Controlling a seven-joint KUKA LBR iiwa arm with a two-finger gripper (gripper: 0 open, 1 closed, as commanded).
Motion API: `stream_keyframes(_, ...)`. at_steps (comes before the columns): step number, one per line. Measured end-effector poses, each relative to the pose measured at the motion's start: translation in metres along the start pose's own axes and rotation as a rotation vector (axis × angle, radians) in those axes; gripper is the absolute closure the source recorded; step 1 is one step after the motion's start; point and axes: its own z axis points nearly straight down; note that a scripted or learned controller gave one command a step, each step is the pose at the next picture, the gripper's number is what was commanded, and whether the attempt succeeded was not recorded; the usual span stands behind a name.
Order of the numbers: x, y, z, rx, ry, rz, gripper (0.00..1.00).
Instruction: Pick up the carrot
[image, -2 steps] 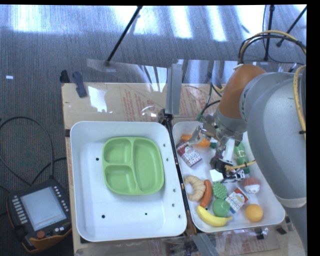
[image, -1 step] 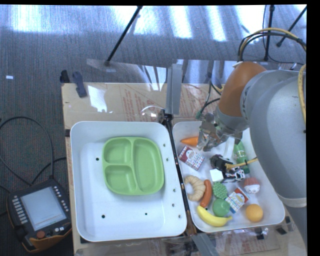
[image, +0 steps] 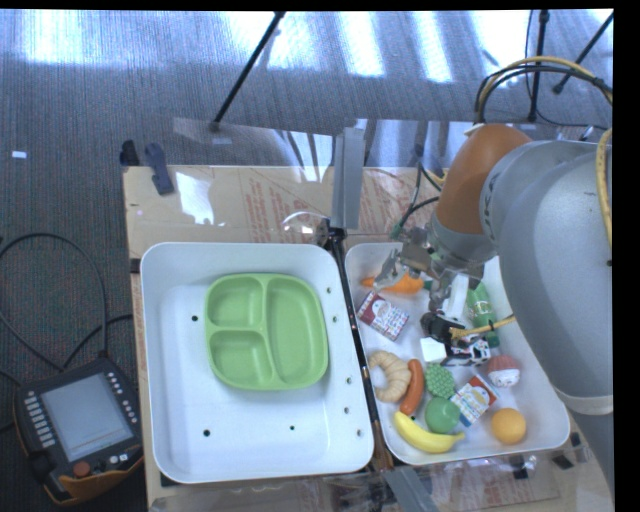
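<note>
— Pincer (image: 408, 262) hangs low at the far end of the right bin (image: 540, 402), right over the carrot (image: 405, 285). From my seat I cannot tell how wide it stands.
— So you're on the approach, not the lift?
— I judge so. The carrot lies flat by the far wall, just beyond the red-and-white carton (image: 383, 314). Next I'd want to drop straight down, straddle its narrow width, and close.
— What's hard to read?
— Wrist hardware covers the carrot's right end, so where it stops is a guess. I can't say whether metal touches it. And the orange-red stick (image: 413, 388) by the croissant (image: 390, 375) could fool me.
</note>
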Motion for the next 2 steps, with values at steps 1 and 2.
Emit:
stream_keyframes(1, 0.0003, -0.0010, -0.0060, 0.008, -0.003, -0.006, 1.00)
stream_keyframes(2, 0.0012, -0.0014, -0.0056, 0.009, -0.003, -0.007, 0.00)
